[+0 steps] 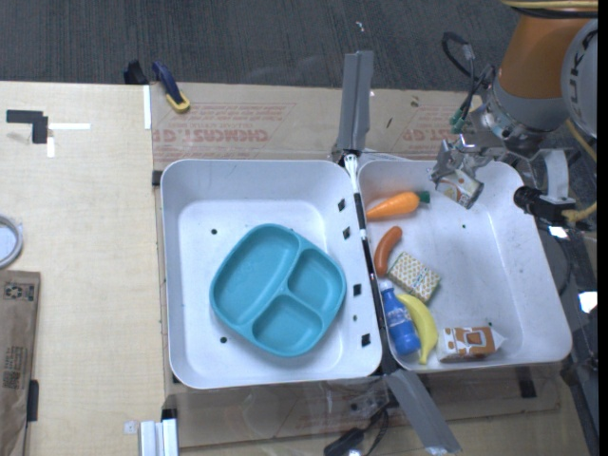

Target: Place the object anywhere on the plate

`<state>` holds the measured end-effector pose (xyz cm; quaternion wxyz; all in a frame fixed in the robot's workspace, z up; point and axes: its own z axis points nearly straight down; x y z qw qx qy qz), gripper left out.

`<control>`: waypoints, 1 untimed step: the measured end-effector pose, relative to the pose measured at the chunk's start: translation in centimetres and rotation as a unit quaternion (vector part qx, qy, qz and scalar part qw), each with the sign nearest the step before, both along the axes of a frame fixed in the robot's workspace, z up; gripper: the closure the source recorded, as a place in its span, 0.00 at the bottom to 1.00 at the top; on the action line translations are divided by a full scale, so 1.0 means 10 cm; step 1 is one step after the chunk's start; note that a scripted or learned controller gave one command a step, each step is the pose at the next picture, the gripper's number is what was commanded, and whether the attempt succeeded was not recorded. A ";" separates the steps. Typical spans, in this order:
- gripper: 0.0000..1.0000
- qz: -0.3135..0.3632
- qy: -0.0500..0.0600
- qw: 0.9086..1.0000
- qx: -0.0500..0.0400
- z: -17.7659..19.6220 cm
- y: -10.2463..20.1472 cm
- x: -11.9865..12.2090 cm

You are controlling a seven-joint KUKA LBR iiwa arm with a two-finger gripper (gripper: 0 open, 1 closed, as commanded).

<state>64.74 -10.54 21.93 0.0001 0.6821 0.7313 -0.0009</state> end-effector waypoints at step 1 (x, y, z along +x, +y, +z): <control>1.00 0.056 0.000 0.998 0.001 -0.06 0.86 0.04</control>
